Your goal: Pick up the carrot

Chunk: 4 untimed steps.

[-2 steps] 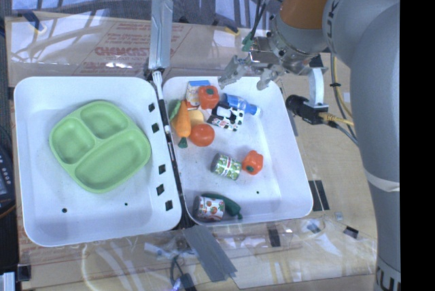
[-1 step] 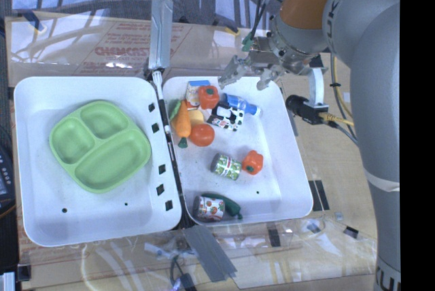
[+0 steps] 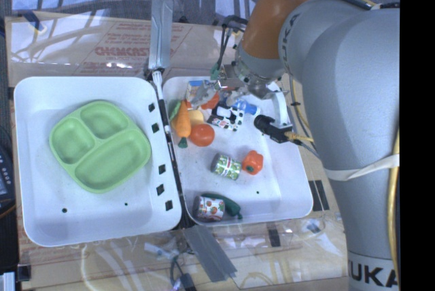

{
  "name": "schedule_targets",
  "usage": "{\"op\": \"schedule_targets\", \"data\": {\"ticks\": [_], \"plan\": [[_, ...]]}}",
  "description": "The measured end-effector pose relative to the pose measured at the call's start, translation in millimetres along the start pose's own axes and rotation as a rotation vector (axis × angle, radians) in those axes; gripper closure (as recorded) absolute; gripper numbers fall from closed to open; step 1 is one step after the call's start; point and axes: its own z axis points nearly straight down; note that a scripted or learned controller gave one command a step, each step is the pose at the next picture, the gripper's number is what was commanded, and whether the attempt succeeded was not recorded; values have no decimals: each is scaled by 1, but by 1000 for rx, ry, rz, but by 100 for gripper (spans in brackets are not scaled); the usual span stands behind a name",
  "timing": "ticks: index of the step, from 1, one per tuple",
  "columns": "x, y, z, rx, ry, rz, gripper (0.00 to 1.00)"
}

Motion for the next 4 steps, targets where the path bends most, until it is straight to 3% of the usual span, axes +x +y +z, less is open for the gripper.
{"op": "schedule_targets", "data": {"ticks": [1, 2, 3, 4], "plan": [[8, -39, 37, -46, -15, 15, 0], [9, -50, 38, -38, -25, -390, 0], [17, -78, 8, -8, -6, -695, 0], [13, -66, 56, -4, -3, -1003, 0]]}}
